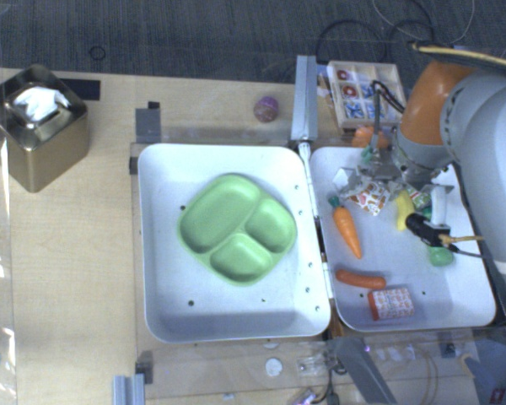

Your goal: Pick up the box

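The box [391, 303], small and red, lay at the near edge of the right bin [465, 292], just beside a sausage [361, 279]. A carrot [347, 230] lay farther back. The hand [378, 174] hung over the bin's far part, well apart from the box and just above a patterned packet [369, 199]. Whether the hand was wide or narrow could not be told. The left bin [177, 304] held a green plate [238, 228].

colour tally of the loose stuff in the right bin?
Red: 2, box and sausage-like piece
Orange: 1, carrot
Yellow: 1, curved piece
Green: 1, round piece
White with print: 1, packet
Total: 6
Not counted: orange bit at the far rim, partly hidden.
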`<state>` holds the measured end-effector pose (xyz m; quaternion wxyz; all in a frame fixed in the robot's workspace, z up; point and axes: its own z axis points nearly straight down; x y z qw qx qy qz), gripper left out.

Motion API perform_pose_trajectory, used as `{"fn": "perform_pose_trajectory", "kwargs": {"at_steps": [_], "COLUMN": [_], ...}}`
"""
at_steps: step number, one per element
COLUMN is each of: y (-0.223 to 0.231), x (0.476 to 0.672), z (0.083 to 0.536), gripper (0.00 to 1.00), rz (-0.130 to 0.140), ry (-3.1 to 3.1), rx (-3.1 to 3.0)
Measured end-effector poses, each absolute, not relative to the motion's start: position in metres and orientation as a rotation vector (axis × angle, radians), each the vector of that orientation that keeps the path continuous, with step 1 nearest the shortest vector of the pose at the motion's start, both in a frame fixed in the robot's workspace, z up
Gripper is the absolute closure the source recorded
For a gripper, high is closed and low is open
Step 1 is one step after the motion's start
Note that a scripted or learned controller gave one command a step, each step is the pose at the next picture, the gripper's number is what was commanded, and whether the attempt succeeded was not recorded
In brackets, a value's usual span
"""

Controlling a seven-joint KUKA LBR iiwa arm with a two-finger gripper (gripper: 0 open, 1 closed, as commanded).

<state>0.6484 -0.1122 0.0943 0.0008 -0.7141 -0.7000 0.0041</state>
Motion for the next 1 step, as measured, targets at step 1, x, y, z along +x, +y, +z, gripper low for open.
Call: {"fn": "perform_pose_trajectory", "kwargs": {"at_steps": [1], "y": [-0.1114], "x": [0.6479], "z": [0.1050], "gripper": [1.00], "rz": [0.020], "ry": [-2.203], "rx": [-2.231]}}
